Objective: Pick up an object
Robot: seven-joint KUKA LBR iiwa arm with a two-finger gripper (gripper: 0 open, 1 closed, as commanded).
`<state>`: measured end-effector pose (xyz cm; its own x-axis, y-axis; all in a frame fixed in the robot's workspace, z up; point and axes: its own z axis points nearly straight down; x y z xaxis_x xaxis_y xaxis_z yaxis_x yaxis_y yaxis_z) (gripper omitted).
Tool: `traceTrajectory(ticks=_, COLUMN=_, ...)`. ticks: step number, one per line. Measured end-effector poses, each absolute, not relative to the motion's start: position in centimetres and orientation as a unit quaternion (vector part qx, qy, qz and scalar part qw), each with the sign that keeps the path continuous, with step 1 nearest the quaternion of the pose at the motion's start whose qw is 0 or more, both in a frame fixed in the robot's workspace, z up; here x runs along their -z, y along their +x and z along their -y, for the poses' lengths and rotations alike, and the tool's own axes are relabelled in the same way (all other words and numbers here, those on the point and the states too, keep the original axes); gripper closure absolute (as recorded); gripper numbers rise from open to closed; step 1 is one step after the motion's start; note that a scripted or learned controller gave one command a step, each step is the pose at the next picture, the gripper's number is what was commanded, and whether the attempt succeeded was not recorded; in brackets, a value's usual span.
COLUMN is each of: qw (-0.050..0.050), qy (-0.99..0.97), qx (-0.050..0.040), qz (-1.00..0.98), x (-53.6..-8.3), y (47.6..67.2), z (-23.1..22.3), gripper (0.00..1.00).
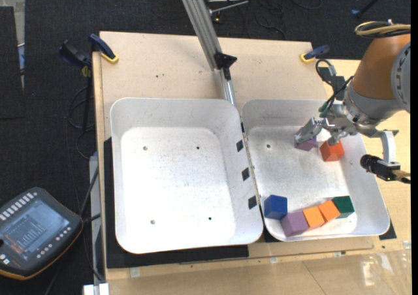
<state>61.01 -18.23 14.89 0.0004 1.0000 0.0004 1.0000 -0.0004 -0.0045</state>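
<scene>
camera view: we find the end effector (318, 132) low in the right-hand shallow white bin (287, 156), at a small purple block (305, 143) with a small orange-red cube (332, 151) just beside it. whether it is released or clenched, we cannot tell. we judge the grasp step is in hand; the next move calls for a confirmed hold before lifting.

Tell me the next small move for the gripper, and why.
Probably a short lift straight up to test the grasp. The gripper is low in the right bin, by a purple block and an orange block. I cannot tell whether either is held, so a lift would show it.
</scene>
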Motion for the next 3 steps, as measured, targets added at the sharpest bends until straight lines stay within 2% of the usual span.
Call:
traceTrajectory(ticks=1, qw=-0.006, qy=-0.707, qx=0.0033, qz=0.707, x=-12.1, y=61.4, z=18.2, gripper=0.00)
traceTrajectory(ticks=2, qw=-0.004, qy=-0.707, qx=0.0026, qz=0.707, x=-12.7, y=61.3, z=18.2, gripper=1.00)
traceTrajectory(ticks=3, qw=-0.004, qy=-0.706, qx=0.0019, qz=0.708, x=-19.1, y=61.7, z=18.3, gripper=1.00)
